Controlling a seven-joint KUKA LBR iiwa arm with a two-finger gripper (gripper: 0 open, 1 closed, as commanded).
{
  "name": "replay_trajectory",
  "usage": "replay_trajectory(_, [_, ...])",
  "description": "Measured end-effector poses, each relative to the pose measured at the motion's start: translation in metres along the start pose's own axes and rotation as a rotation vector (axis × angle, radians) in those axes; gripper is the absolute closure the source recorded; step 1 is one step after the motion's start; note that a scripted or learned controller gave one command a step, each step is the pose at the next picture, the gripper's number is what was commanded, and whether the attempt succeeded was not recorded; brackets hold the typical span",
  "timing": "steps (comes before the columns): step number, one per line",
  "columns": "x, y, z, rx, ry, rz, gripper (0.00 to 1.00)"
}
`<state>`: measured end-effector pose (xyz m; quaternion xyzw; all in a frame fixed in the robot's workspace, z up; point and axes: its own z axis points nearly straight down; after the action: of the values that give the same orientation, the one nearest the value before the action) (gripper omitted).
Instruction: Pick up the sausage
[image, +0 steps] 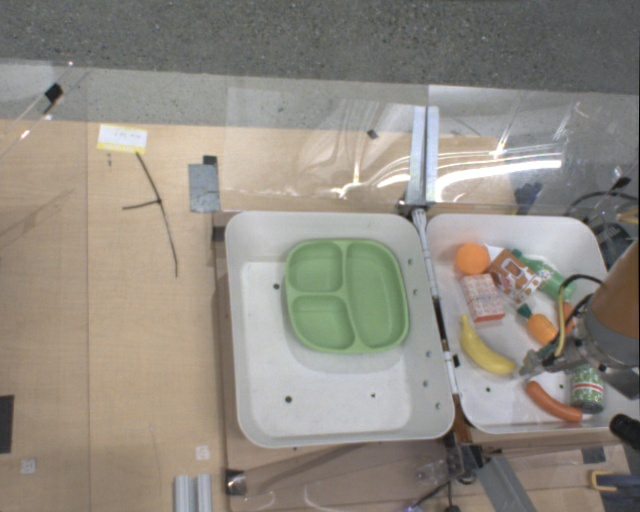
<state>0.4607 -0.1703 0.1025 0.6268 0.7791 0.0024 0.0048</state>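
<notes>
Sausage: the sausage is a smooth orange-red cylinder with rounded ends, lying slantwise on the floor of the right bin at its near right corner.
Gripper: the gripper hangs just above and to the far side of the sausage, apart from it; its dark metal tips are small and blurred, so whether the claw is open or closed cannot be told.
Arm: the arm comes in from the right, a rounded grey body.
Can: a small can with a green and white label stands upright just right of the sausage.
Banana: a curved yellow banana lies left of the gripper.
Other items: a round orange, a pink box and a brown carton sit toward the far side (all matte, toy-like).
Left bin: the left bin holds a pale green plate, rounded-square, moulded into three compartments.
Bench: the bench is light wood grain.
</notes>
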Motion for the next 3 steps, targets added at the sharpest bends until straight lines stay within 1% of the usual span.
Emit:
replay_trajectory(1, [0.075, 0.050, -0.116, 0.001, 0.001, -0.045, 1.00])
replay_trajectory(2, [0.075, 0.050, -0.116, 0.002, 0.002, -0.044, 0.00])
replay_trajectory(3, [0.018, 0.015, -0.053, 0.007, 0.002, -0.056, 0.00])
